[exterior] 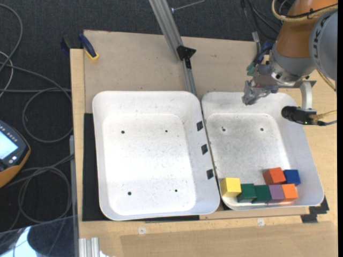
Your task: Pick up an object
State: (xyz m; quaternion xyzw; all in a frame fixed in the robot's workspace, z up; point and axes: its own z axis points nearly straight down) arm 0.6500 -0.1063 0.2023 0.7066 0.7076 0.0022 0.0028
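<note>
Several small blocks lie bunched in the near corner of the right bin (pixel 300 143): a yellow block (pixel 231 186), two green blocks (pixel 255 192), a purple block (pixel 276 191), two orange blocks (pixel 274 175) and a blue block (pixel 292 176). My gripper (pixel 252 96) hangs over the far rim of the right bin, well away from the blocks. Nothing shows between its fingertips.
The left bin (pixel 102 143) lies beside the right one, with black clips (pixel 203 149) along their shared edge. A slanted metal rail (pixel 170 28) crosses the back of the bench. A black camera unit (pixel 296 113) sits by the right bin's far right rim. Cables lie on the floor at left.
</note>
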